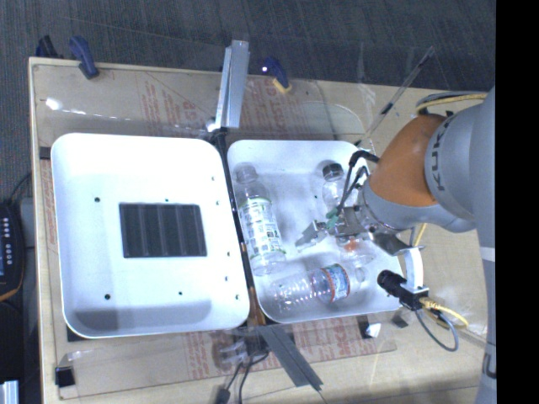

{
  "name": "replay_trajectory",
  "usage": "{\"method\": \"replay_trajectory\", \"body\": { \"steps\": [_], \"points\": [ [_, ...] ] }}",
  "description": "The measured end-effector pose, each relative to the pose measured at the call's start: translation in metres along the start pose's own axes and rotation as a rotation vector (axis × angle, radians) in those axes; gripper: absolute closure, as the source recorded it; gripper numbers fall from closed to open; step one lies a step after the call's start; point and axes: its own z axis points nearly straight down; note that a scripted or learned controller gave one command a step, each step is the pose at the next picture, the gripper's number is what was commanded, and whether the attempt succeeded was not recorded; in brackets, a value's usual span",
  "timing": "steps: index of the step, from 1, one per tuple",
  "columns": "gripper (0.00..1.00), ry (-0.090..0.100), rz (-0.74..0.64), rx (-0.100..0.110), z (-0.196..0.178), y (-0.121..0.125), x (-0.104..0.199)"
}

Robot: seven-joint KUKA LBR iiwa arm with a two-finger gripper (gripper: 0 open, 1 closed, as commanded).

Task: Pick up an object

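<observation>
You are looking at the gripper (324,228) reaching into the right bin (290,154) from the right side, with the grey arm (459,167) and its orange band (402,171) hanging above the bin's right edge. You cannot tell from this view whether the gripper is released or clenched, and nothing is visibly sitting in its grasp.

Three clear plastic bottles are lying in the right bin. The first bottle (257,219) is lying along the bin's left wall, cap toward the far side. The second bottle (316,284) is lying across the near edge of the bin, just below the gripper. The third bottle (331,179) is sitting at the far right of the bin, partly covered by the arm.

The left bin (84,192) is sitting beside the right one on the desk (126,82), showing a dark ribbed rectangle (162,230) at its middle. Blue clamps (82,55) are gripping the desk's far edge.
</observation>
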Motion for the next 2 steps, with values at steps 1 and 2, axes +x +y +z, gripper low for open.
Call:
{"method": "replay_trajectory", "body": {
  "steps": [1, 2],
  "points": [
    [0.00, 0.001, -0.039, -0.004, 0.027, -0.027, 0.004],
    [0.00, -0.001, -0.173, -0.004, -0.011, 0.017, -0.002]
  ]
}}
